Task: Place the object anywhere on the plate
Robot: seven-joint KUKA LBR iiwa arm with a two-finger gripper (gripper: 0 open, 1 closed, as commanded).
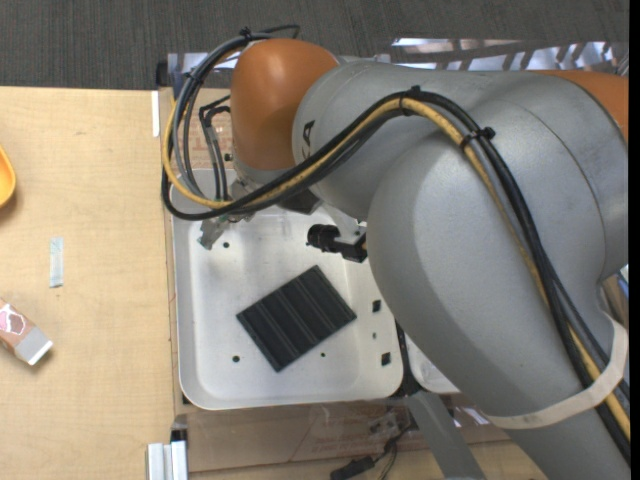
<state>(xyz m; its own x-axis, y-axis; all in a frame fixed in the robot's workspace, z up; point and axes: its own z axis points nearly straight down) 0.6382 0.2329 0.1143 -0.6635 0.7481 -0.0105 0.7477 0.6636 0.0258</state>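
Apparently the arm [460,218] is working low over the back of the white bin [195,368], and its bulk is leaving me unable to tell whether the gripper is open, shut or carrying anything. A black ribbed slab [297,318], likely the task's thing, is lying flat mid-bin, so the next move is probably calling for a descent squarely onto it.

A dark grey ribbed carpet [150,13] runs across the top of the view; below it a pale wooden bench top [85,188] fills the left side, its grain running lengthwise; a metal rail [165,460] edges its lower right corner; light falls evenly and throws only soft shadows.
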